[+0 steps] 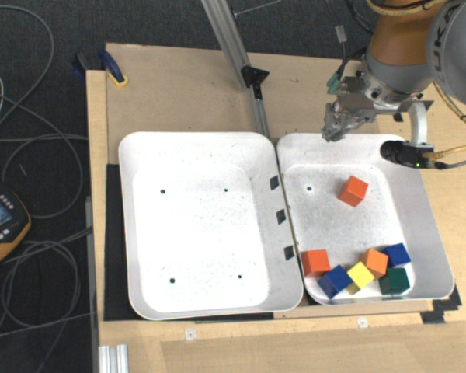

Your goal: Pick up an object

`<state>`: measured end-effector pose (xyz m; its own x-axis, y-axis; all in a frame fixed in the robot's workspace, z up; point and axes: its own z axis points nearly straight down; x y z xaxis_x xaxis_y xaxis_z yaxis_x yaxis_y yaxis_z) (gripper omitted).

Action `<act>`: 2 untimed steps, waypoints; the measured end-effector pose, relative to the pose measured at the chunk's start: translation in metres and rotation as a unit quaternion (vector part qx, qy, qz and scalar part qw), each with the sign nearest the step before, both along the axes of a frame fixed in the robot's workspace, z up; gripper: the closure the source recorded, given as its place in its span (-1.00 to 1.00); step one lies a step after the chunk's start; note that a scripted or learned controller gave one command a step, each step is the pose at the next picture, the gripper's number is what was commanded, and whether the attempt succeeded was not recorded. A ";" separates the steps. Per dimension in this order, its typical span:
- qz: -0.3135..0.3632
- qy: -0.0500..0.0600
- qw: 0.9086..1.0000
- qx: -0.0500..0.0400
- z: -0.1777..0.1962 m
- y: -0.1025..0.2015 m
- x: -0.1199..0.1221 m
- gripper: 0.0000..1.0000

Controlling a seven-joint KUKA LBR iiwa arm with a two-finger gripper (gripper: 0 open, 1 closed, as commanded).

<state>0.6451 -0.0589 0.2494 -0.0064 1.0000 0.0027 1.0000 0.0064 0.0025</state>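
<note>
My gripper (335, 130) hangs over the far left corner of the right bin (419, 208), well above its floor, with nothing visible between its fingers. An orange cube (353, 190) lies alone in the upper middle of that bin, below and to the right of the gripper. Along the near edge sits a cluster: an orange cube (316, 262), a blue cube (335, 280), a yellow cube (360, 274), another orange cube (377, 261), a blue cube (397, 254) and a dark green cube (394, 281).
The left bin (140, 231) shows bare white floor with a few dark dots. A slanted metal rail (233, 45) runs from the top down to the gap between the bins. Cables and a handheld device (0, 220) lie off the bench at left.
</note>
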 end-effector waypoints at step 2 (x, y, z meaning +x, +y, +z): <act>0.000 0.000 1.000 0.000 -0.002 0.101 -0.003 1.00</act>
